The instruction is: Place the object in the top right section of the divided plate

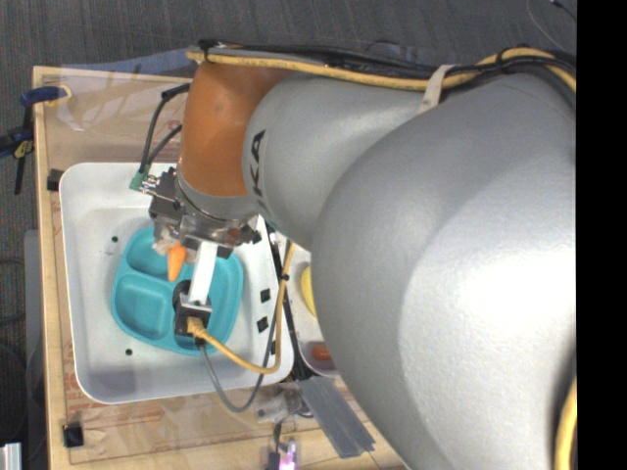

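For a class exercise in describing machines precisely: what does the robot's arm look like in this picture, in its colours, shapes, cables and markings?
The arm is a bulky, rounded grey shell with an orange band above the wrist and dark lettering beside it. Yellow and black cables run along its top. At the wrist sit dark metal fittings, a white bar, a small green circuit board and a yellow cable looping below.

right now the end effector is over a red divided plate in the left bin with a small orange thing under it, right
Not quite: the divided plate is teal-blue, not red, as the camera view shows. The rest stands: it lies in the left bin, with the end effector above it by a small orange object.
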Robot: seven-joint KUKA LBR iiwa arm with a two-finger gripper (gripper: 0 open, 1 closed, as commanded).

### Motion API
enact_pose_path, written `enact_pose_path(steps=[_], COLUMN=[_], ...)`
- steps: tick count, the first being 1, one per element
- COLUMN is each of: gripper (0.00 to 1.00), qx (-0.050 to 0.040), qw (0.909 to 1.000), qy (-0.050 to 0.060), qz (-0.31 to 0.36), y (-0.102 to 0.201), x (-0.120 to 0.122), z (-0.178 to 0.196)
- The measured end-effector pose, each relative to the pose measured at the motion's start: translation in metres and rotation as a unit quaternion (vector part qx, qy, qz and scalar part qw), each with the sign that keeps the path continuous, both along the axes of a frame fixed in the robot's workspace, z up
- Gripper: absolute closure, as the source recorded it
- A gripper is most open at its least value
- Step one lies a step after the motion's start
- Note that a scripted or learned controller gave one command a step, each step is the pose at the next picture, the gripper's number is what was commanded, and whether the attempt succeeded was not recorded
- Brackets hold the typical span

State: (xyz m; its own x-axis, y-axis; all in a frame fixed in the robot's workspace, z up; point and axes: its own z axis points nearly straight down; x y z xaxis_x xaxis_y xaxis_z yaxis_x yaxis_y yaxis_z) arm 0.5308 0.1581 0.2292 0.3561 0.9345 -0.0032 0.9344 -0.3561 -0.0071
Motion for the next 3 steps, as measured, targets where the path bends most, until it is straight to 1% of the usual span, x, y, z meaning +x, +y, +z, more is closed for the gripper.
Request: enact_pose_path(steps=[1, 2, 3], gripper=[1.0, 1.0, 1.0], qx=[0.0001, 0.0, -0.0011], qw=[0.9997, 0.9999, 0.9959], qy=[-0.002, -0.002, 0.0], qz=[-0.025, 0.017, -0.09], y=[-0.005, 0.005, 0.023], x=[-0.01, 0.015, 0.016], z=[0.029, 0.028, 0.007])
